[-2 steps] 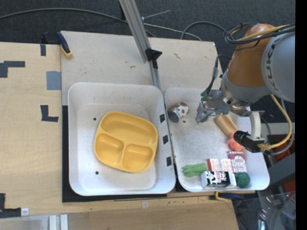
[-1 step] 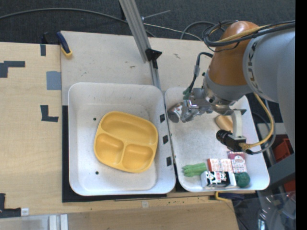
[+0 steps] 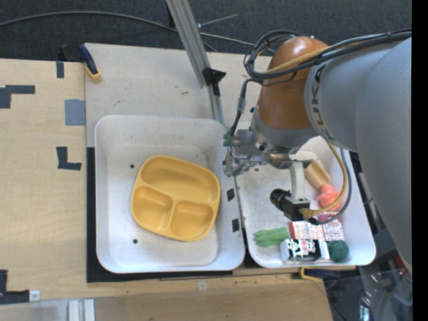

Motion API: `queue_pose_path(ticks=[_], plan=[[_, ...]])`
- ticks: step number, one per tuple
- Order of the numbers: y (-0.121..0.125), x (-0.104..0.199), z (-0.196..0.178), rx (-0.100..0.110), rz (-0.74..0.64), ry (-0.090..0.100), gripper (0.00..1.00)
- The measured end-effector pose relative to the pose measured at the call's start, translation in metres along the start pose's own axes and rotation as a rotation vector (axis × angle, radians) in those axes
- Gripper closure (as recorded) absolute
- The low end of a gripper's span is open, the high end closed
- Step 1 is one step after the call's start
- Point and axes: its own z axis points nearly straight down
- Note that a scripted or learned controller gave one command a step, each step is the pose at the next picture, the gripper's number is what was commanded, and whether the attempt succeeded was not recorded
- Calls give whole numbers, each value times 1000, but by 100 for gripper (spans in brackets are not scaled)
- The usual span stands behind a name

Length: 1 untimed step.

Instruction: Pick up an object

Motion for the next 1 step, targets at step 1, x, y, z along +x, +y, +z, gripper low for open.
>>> queue_pose_path(ticks=[1], plan=[[-11, 51, 7, 0, 1, 0, 100]])
